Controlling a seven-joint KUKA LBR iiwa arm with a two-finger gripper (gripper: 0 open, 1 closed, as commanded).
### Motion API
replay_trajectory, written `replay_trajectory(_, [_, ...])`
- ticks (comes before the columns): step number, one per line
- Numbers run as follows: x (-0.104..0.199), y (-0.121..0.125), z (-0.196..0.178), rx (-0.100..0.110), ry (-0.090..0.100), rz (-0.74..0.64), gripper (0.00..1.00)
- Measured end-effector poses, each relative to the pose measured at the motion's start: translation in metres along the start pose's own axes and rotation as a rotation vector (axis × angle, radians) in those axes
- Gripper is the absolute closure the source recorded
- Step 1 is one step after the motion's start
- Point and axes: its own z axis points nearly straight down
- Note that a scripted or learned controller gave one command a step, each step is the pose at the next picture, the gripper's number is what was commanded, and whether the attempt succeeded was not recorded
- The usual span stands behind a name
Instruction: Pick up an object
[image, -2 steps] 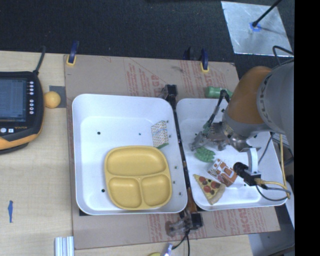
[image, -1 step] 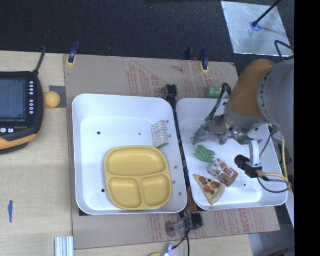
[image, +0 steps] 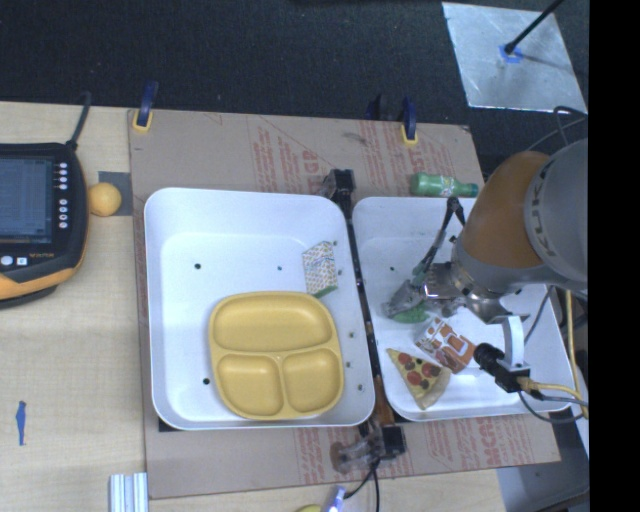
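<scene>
**Gripper low in the right bin, grasp not yet confirmed**

The grey arm with its orange band reaches in from the right and hangs over the right shallow white plastic bin. Beside it, the left shallow white plastic bin carries a yellow three-compartment plastic plate toward its near side and a small crumpled patterned packet at its right wall.

The metal two-finger gripper sits low in the right bin, just over a small green object that is mostly hidden beneath it. Whether the hand is clenched, released or grasping anything cannot be told from this angle. Just near of it lie a red-and-white printed carton and, nearer still, a toy pizza slice with red dots. A green bottle lies on the cardboard beyond the bin's far rim.

The step in hand appears to be the descent or closing on a target, most likely the green object. The next move probably calls for a firm closure and a straight lift, clear of the carton touching or close by.
</scene>
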Motion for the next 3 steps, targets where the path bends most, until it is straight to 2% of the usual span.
replay_trajectory(1, [-0.001, 0.0, -0.01, 0.002, -0.001, -0.002, 1.0])
replay_trajectory(2, [0.058, 0.027, -0.101, -0.003, 0.002, 0.002, 1.0])
replay_trajectory(3, [0.106, 0.021, -0.118, -0.002, 0.002, 0.002, 1.0])
